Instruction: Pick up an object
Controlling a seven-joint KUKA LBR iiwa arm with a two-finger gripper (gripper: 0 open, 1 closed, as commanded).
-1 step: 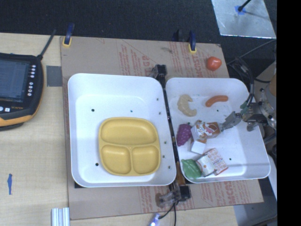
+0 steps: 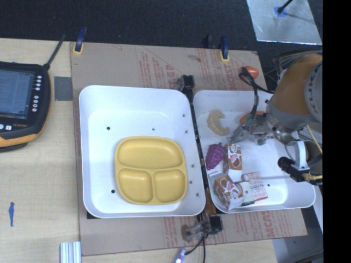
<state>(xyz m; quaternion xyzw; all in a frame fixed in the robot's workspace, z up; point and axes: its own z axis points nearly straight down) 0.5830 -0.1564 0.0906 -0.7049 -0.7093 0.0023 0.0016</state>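
Clutter for picking sits in the right bin (image 2: 285, 199): a tan croissant-shaped piece (image 2: 219, 123) near the back, a purple grape bunch (image 2: 215, 155) against the dividing wall, a small upright carton (image 2: 235, 158) just beside it, and further printed packets (image 2: 241, 190) heaped toward the front edge. The left bin (image 2: 96, 147) carries a yellow divided plate (image 2: 151, 169). The gripper (image 2: 244, 131) hangs low over the right bin, between the croissant and the carton, with nothing visible between its fingers; whether they stand spread or closed cannot be told at this slant. Handling assessment: all items look like light toy food. The croissant appears rigid, curved and probably smooth, so a grasp across its narrow middle seems best, since the tapered ends may slip out. The carton appears stiff and flat-sided, the easiest target, taken across its two broad faces. The grapes look knobbly and may roll. The front packets overlap, so pinching one risks dragging its neighbour. Nearest candidates are croissant and carton.
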